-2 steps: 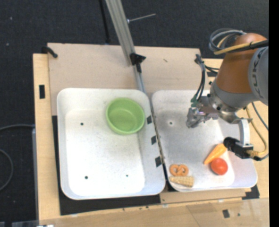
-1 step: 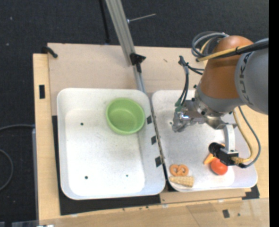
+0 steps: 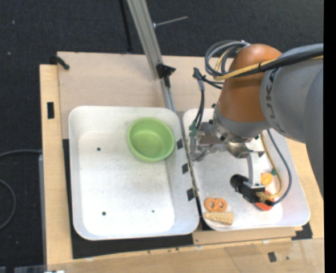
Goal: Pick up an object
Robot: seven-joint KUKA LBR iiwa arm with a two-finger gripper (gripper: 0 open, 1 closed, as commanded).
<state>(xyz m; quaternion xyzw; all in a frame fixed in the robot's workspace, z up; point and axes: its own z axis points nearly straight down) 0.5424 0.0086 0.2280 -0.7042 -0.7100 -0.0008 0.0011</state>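
My gripper [image 3: 197, 150] hangs low at the left edge of the right bin [image 3: 295, 209], close to the wall it shares with the left bin [image 3: 82, 169]. The bulky orange wrist and grey arm cover much of the right bin. A green bowl [image 3: 150, 139] stands upright in the left bin's far right corner, a short way left of the gripper. At the right bin's near edge lie a brown pretzel-shaped piece [image 3: 215, 203] and a pale tan piece [image 3: 220, 218], touching each other. Nothing shows in the gripper's grasp.
A small yellow-orange thing [image 3: 266, 179] and a red-orange thing [image 3: 262, 205] lie at the right bin's right side, partly hidden by cables. A slanted metal rail [image 3: 148, 36] rises behind the bins. The left bin's floor bears a few dark specks.
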